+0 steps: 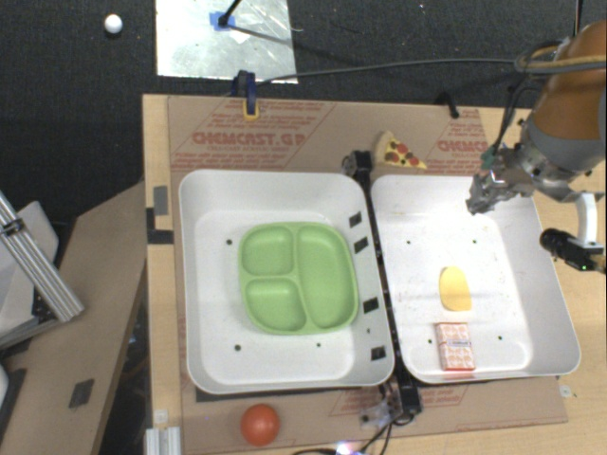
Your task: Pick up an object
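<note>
I'm seeing the arm reaching in from the right, its gripper hanging over the right bin at its far edge, grip state untellable, while one green tray, one yellow piece and one small box are lying in the bins.

Both bins look like smooth white plastic with a soft sheen. The green tray is matt plastic, divided and smooth. Under them the bench is pale brown board, dull, with red print. Just below the gripper, whose metal looks dark and slightly shiny, the yellow piece appears smooth and waxy. Beyond it the small box looks like printed card. The orange ball is glossy.
</note>
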Robot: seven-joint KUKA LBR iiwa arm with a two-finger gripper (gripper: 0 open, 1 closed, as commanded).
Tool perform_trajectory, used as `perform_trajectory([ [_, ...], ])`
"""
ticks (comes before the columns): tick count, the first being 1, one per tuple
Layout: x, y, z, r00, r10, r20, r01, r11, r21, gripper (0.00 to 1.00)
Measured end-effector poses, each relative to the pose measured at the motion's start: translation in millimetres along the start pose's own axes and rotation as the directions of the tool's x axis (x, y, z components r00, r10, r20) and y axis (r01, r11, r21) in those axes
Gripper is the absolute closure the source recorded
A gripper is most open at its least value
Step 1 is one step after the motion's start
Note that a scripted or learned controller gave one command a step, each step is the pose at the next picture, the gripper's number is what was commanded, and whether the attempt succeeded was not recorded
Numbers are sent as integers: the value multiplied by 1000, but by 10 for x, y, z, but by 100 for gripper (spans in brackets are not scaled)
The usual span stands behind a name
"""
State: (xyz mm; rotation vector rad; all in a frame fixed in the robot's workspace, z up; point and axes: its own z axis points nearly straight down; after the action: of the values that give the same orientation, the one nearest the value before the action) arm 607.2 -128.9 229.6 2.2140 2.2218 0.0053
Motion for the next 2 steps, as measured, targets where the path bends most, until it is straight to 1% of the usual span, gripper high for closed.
perform_trajectory([
  [1,442,-53,-31,1000,-4,-3,5,1000,4,100],
  [2,956,-102,53,1000,-6,-3,6,1000,5,100],
])
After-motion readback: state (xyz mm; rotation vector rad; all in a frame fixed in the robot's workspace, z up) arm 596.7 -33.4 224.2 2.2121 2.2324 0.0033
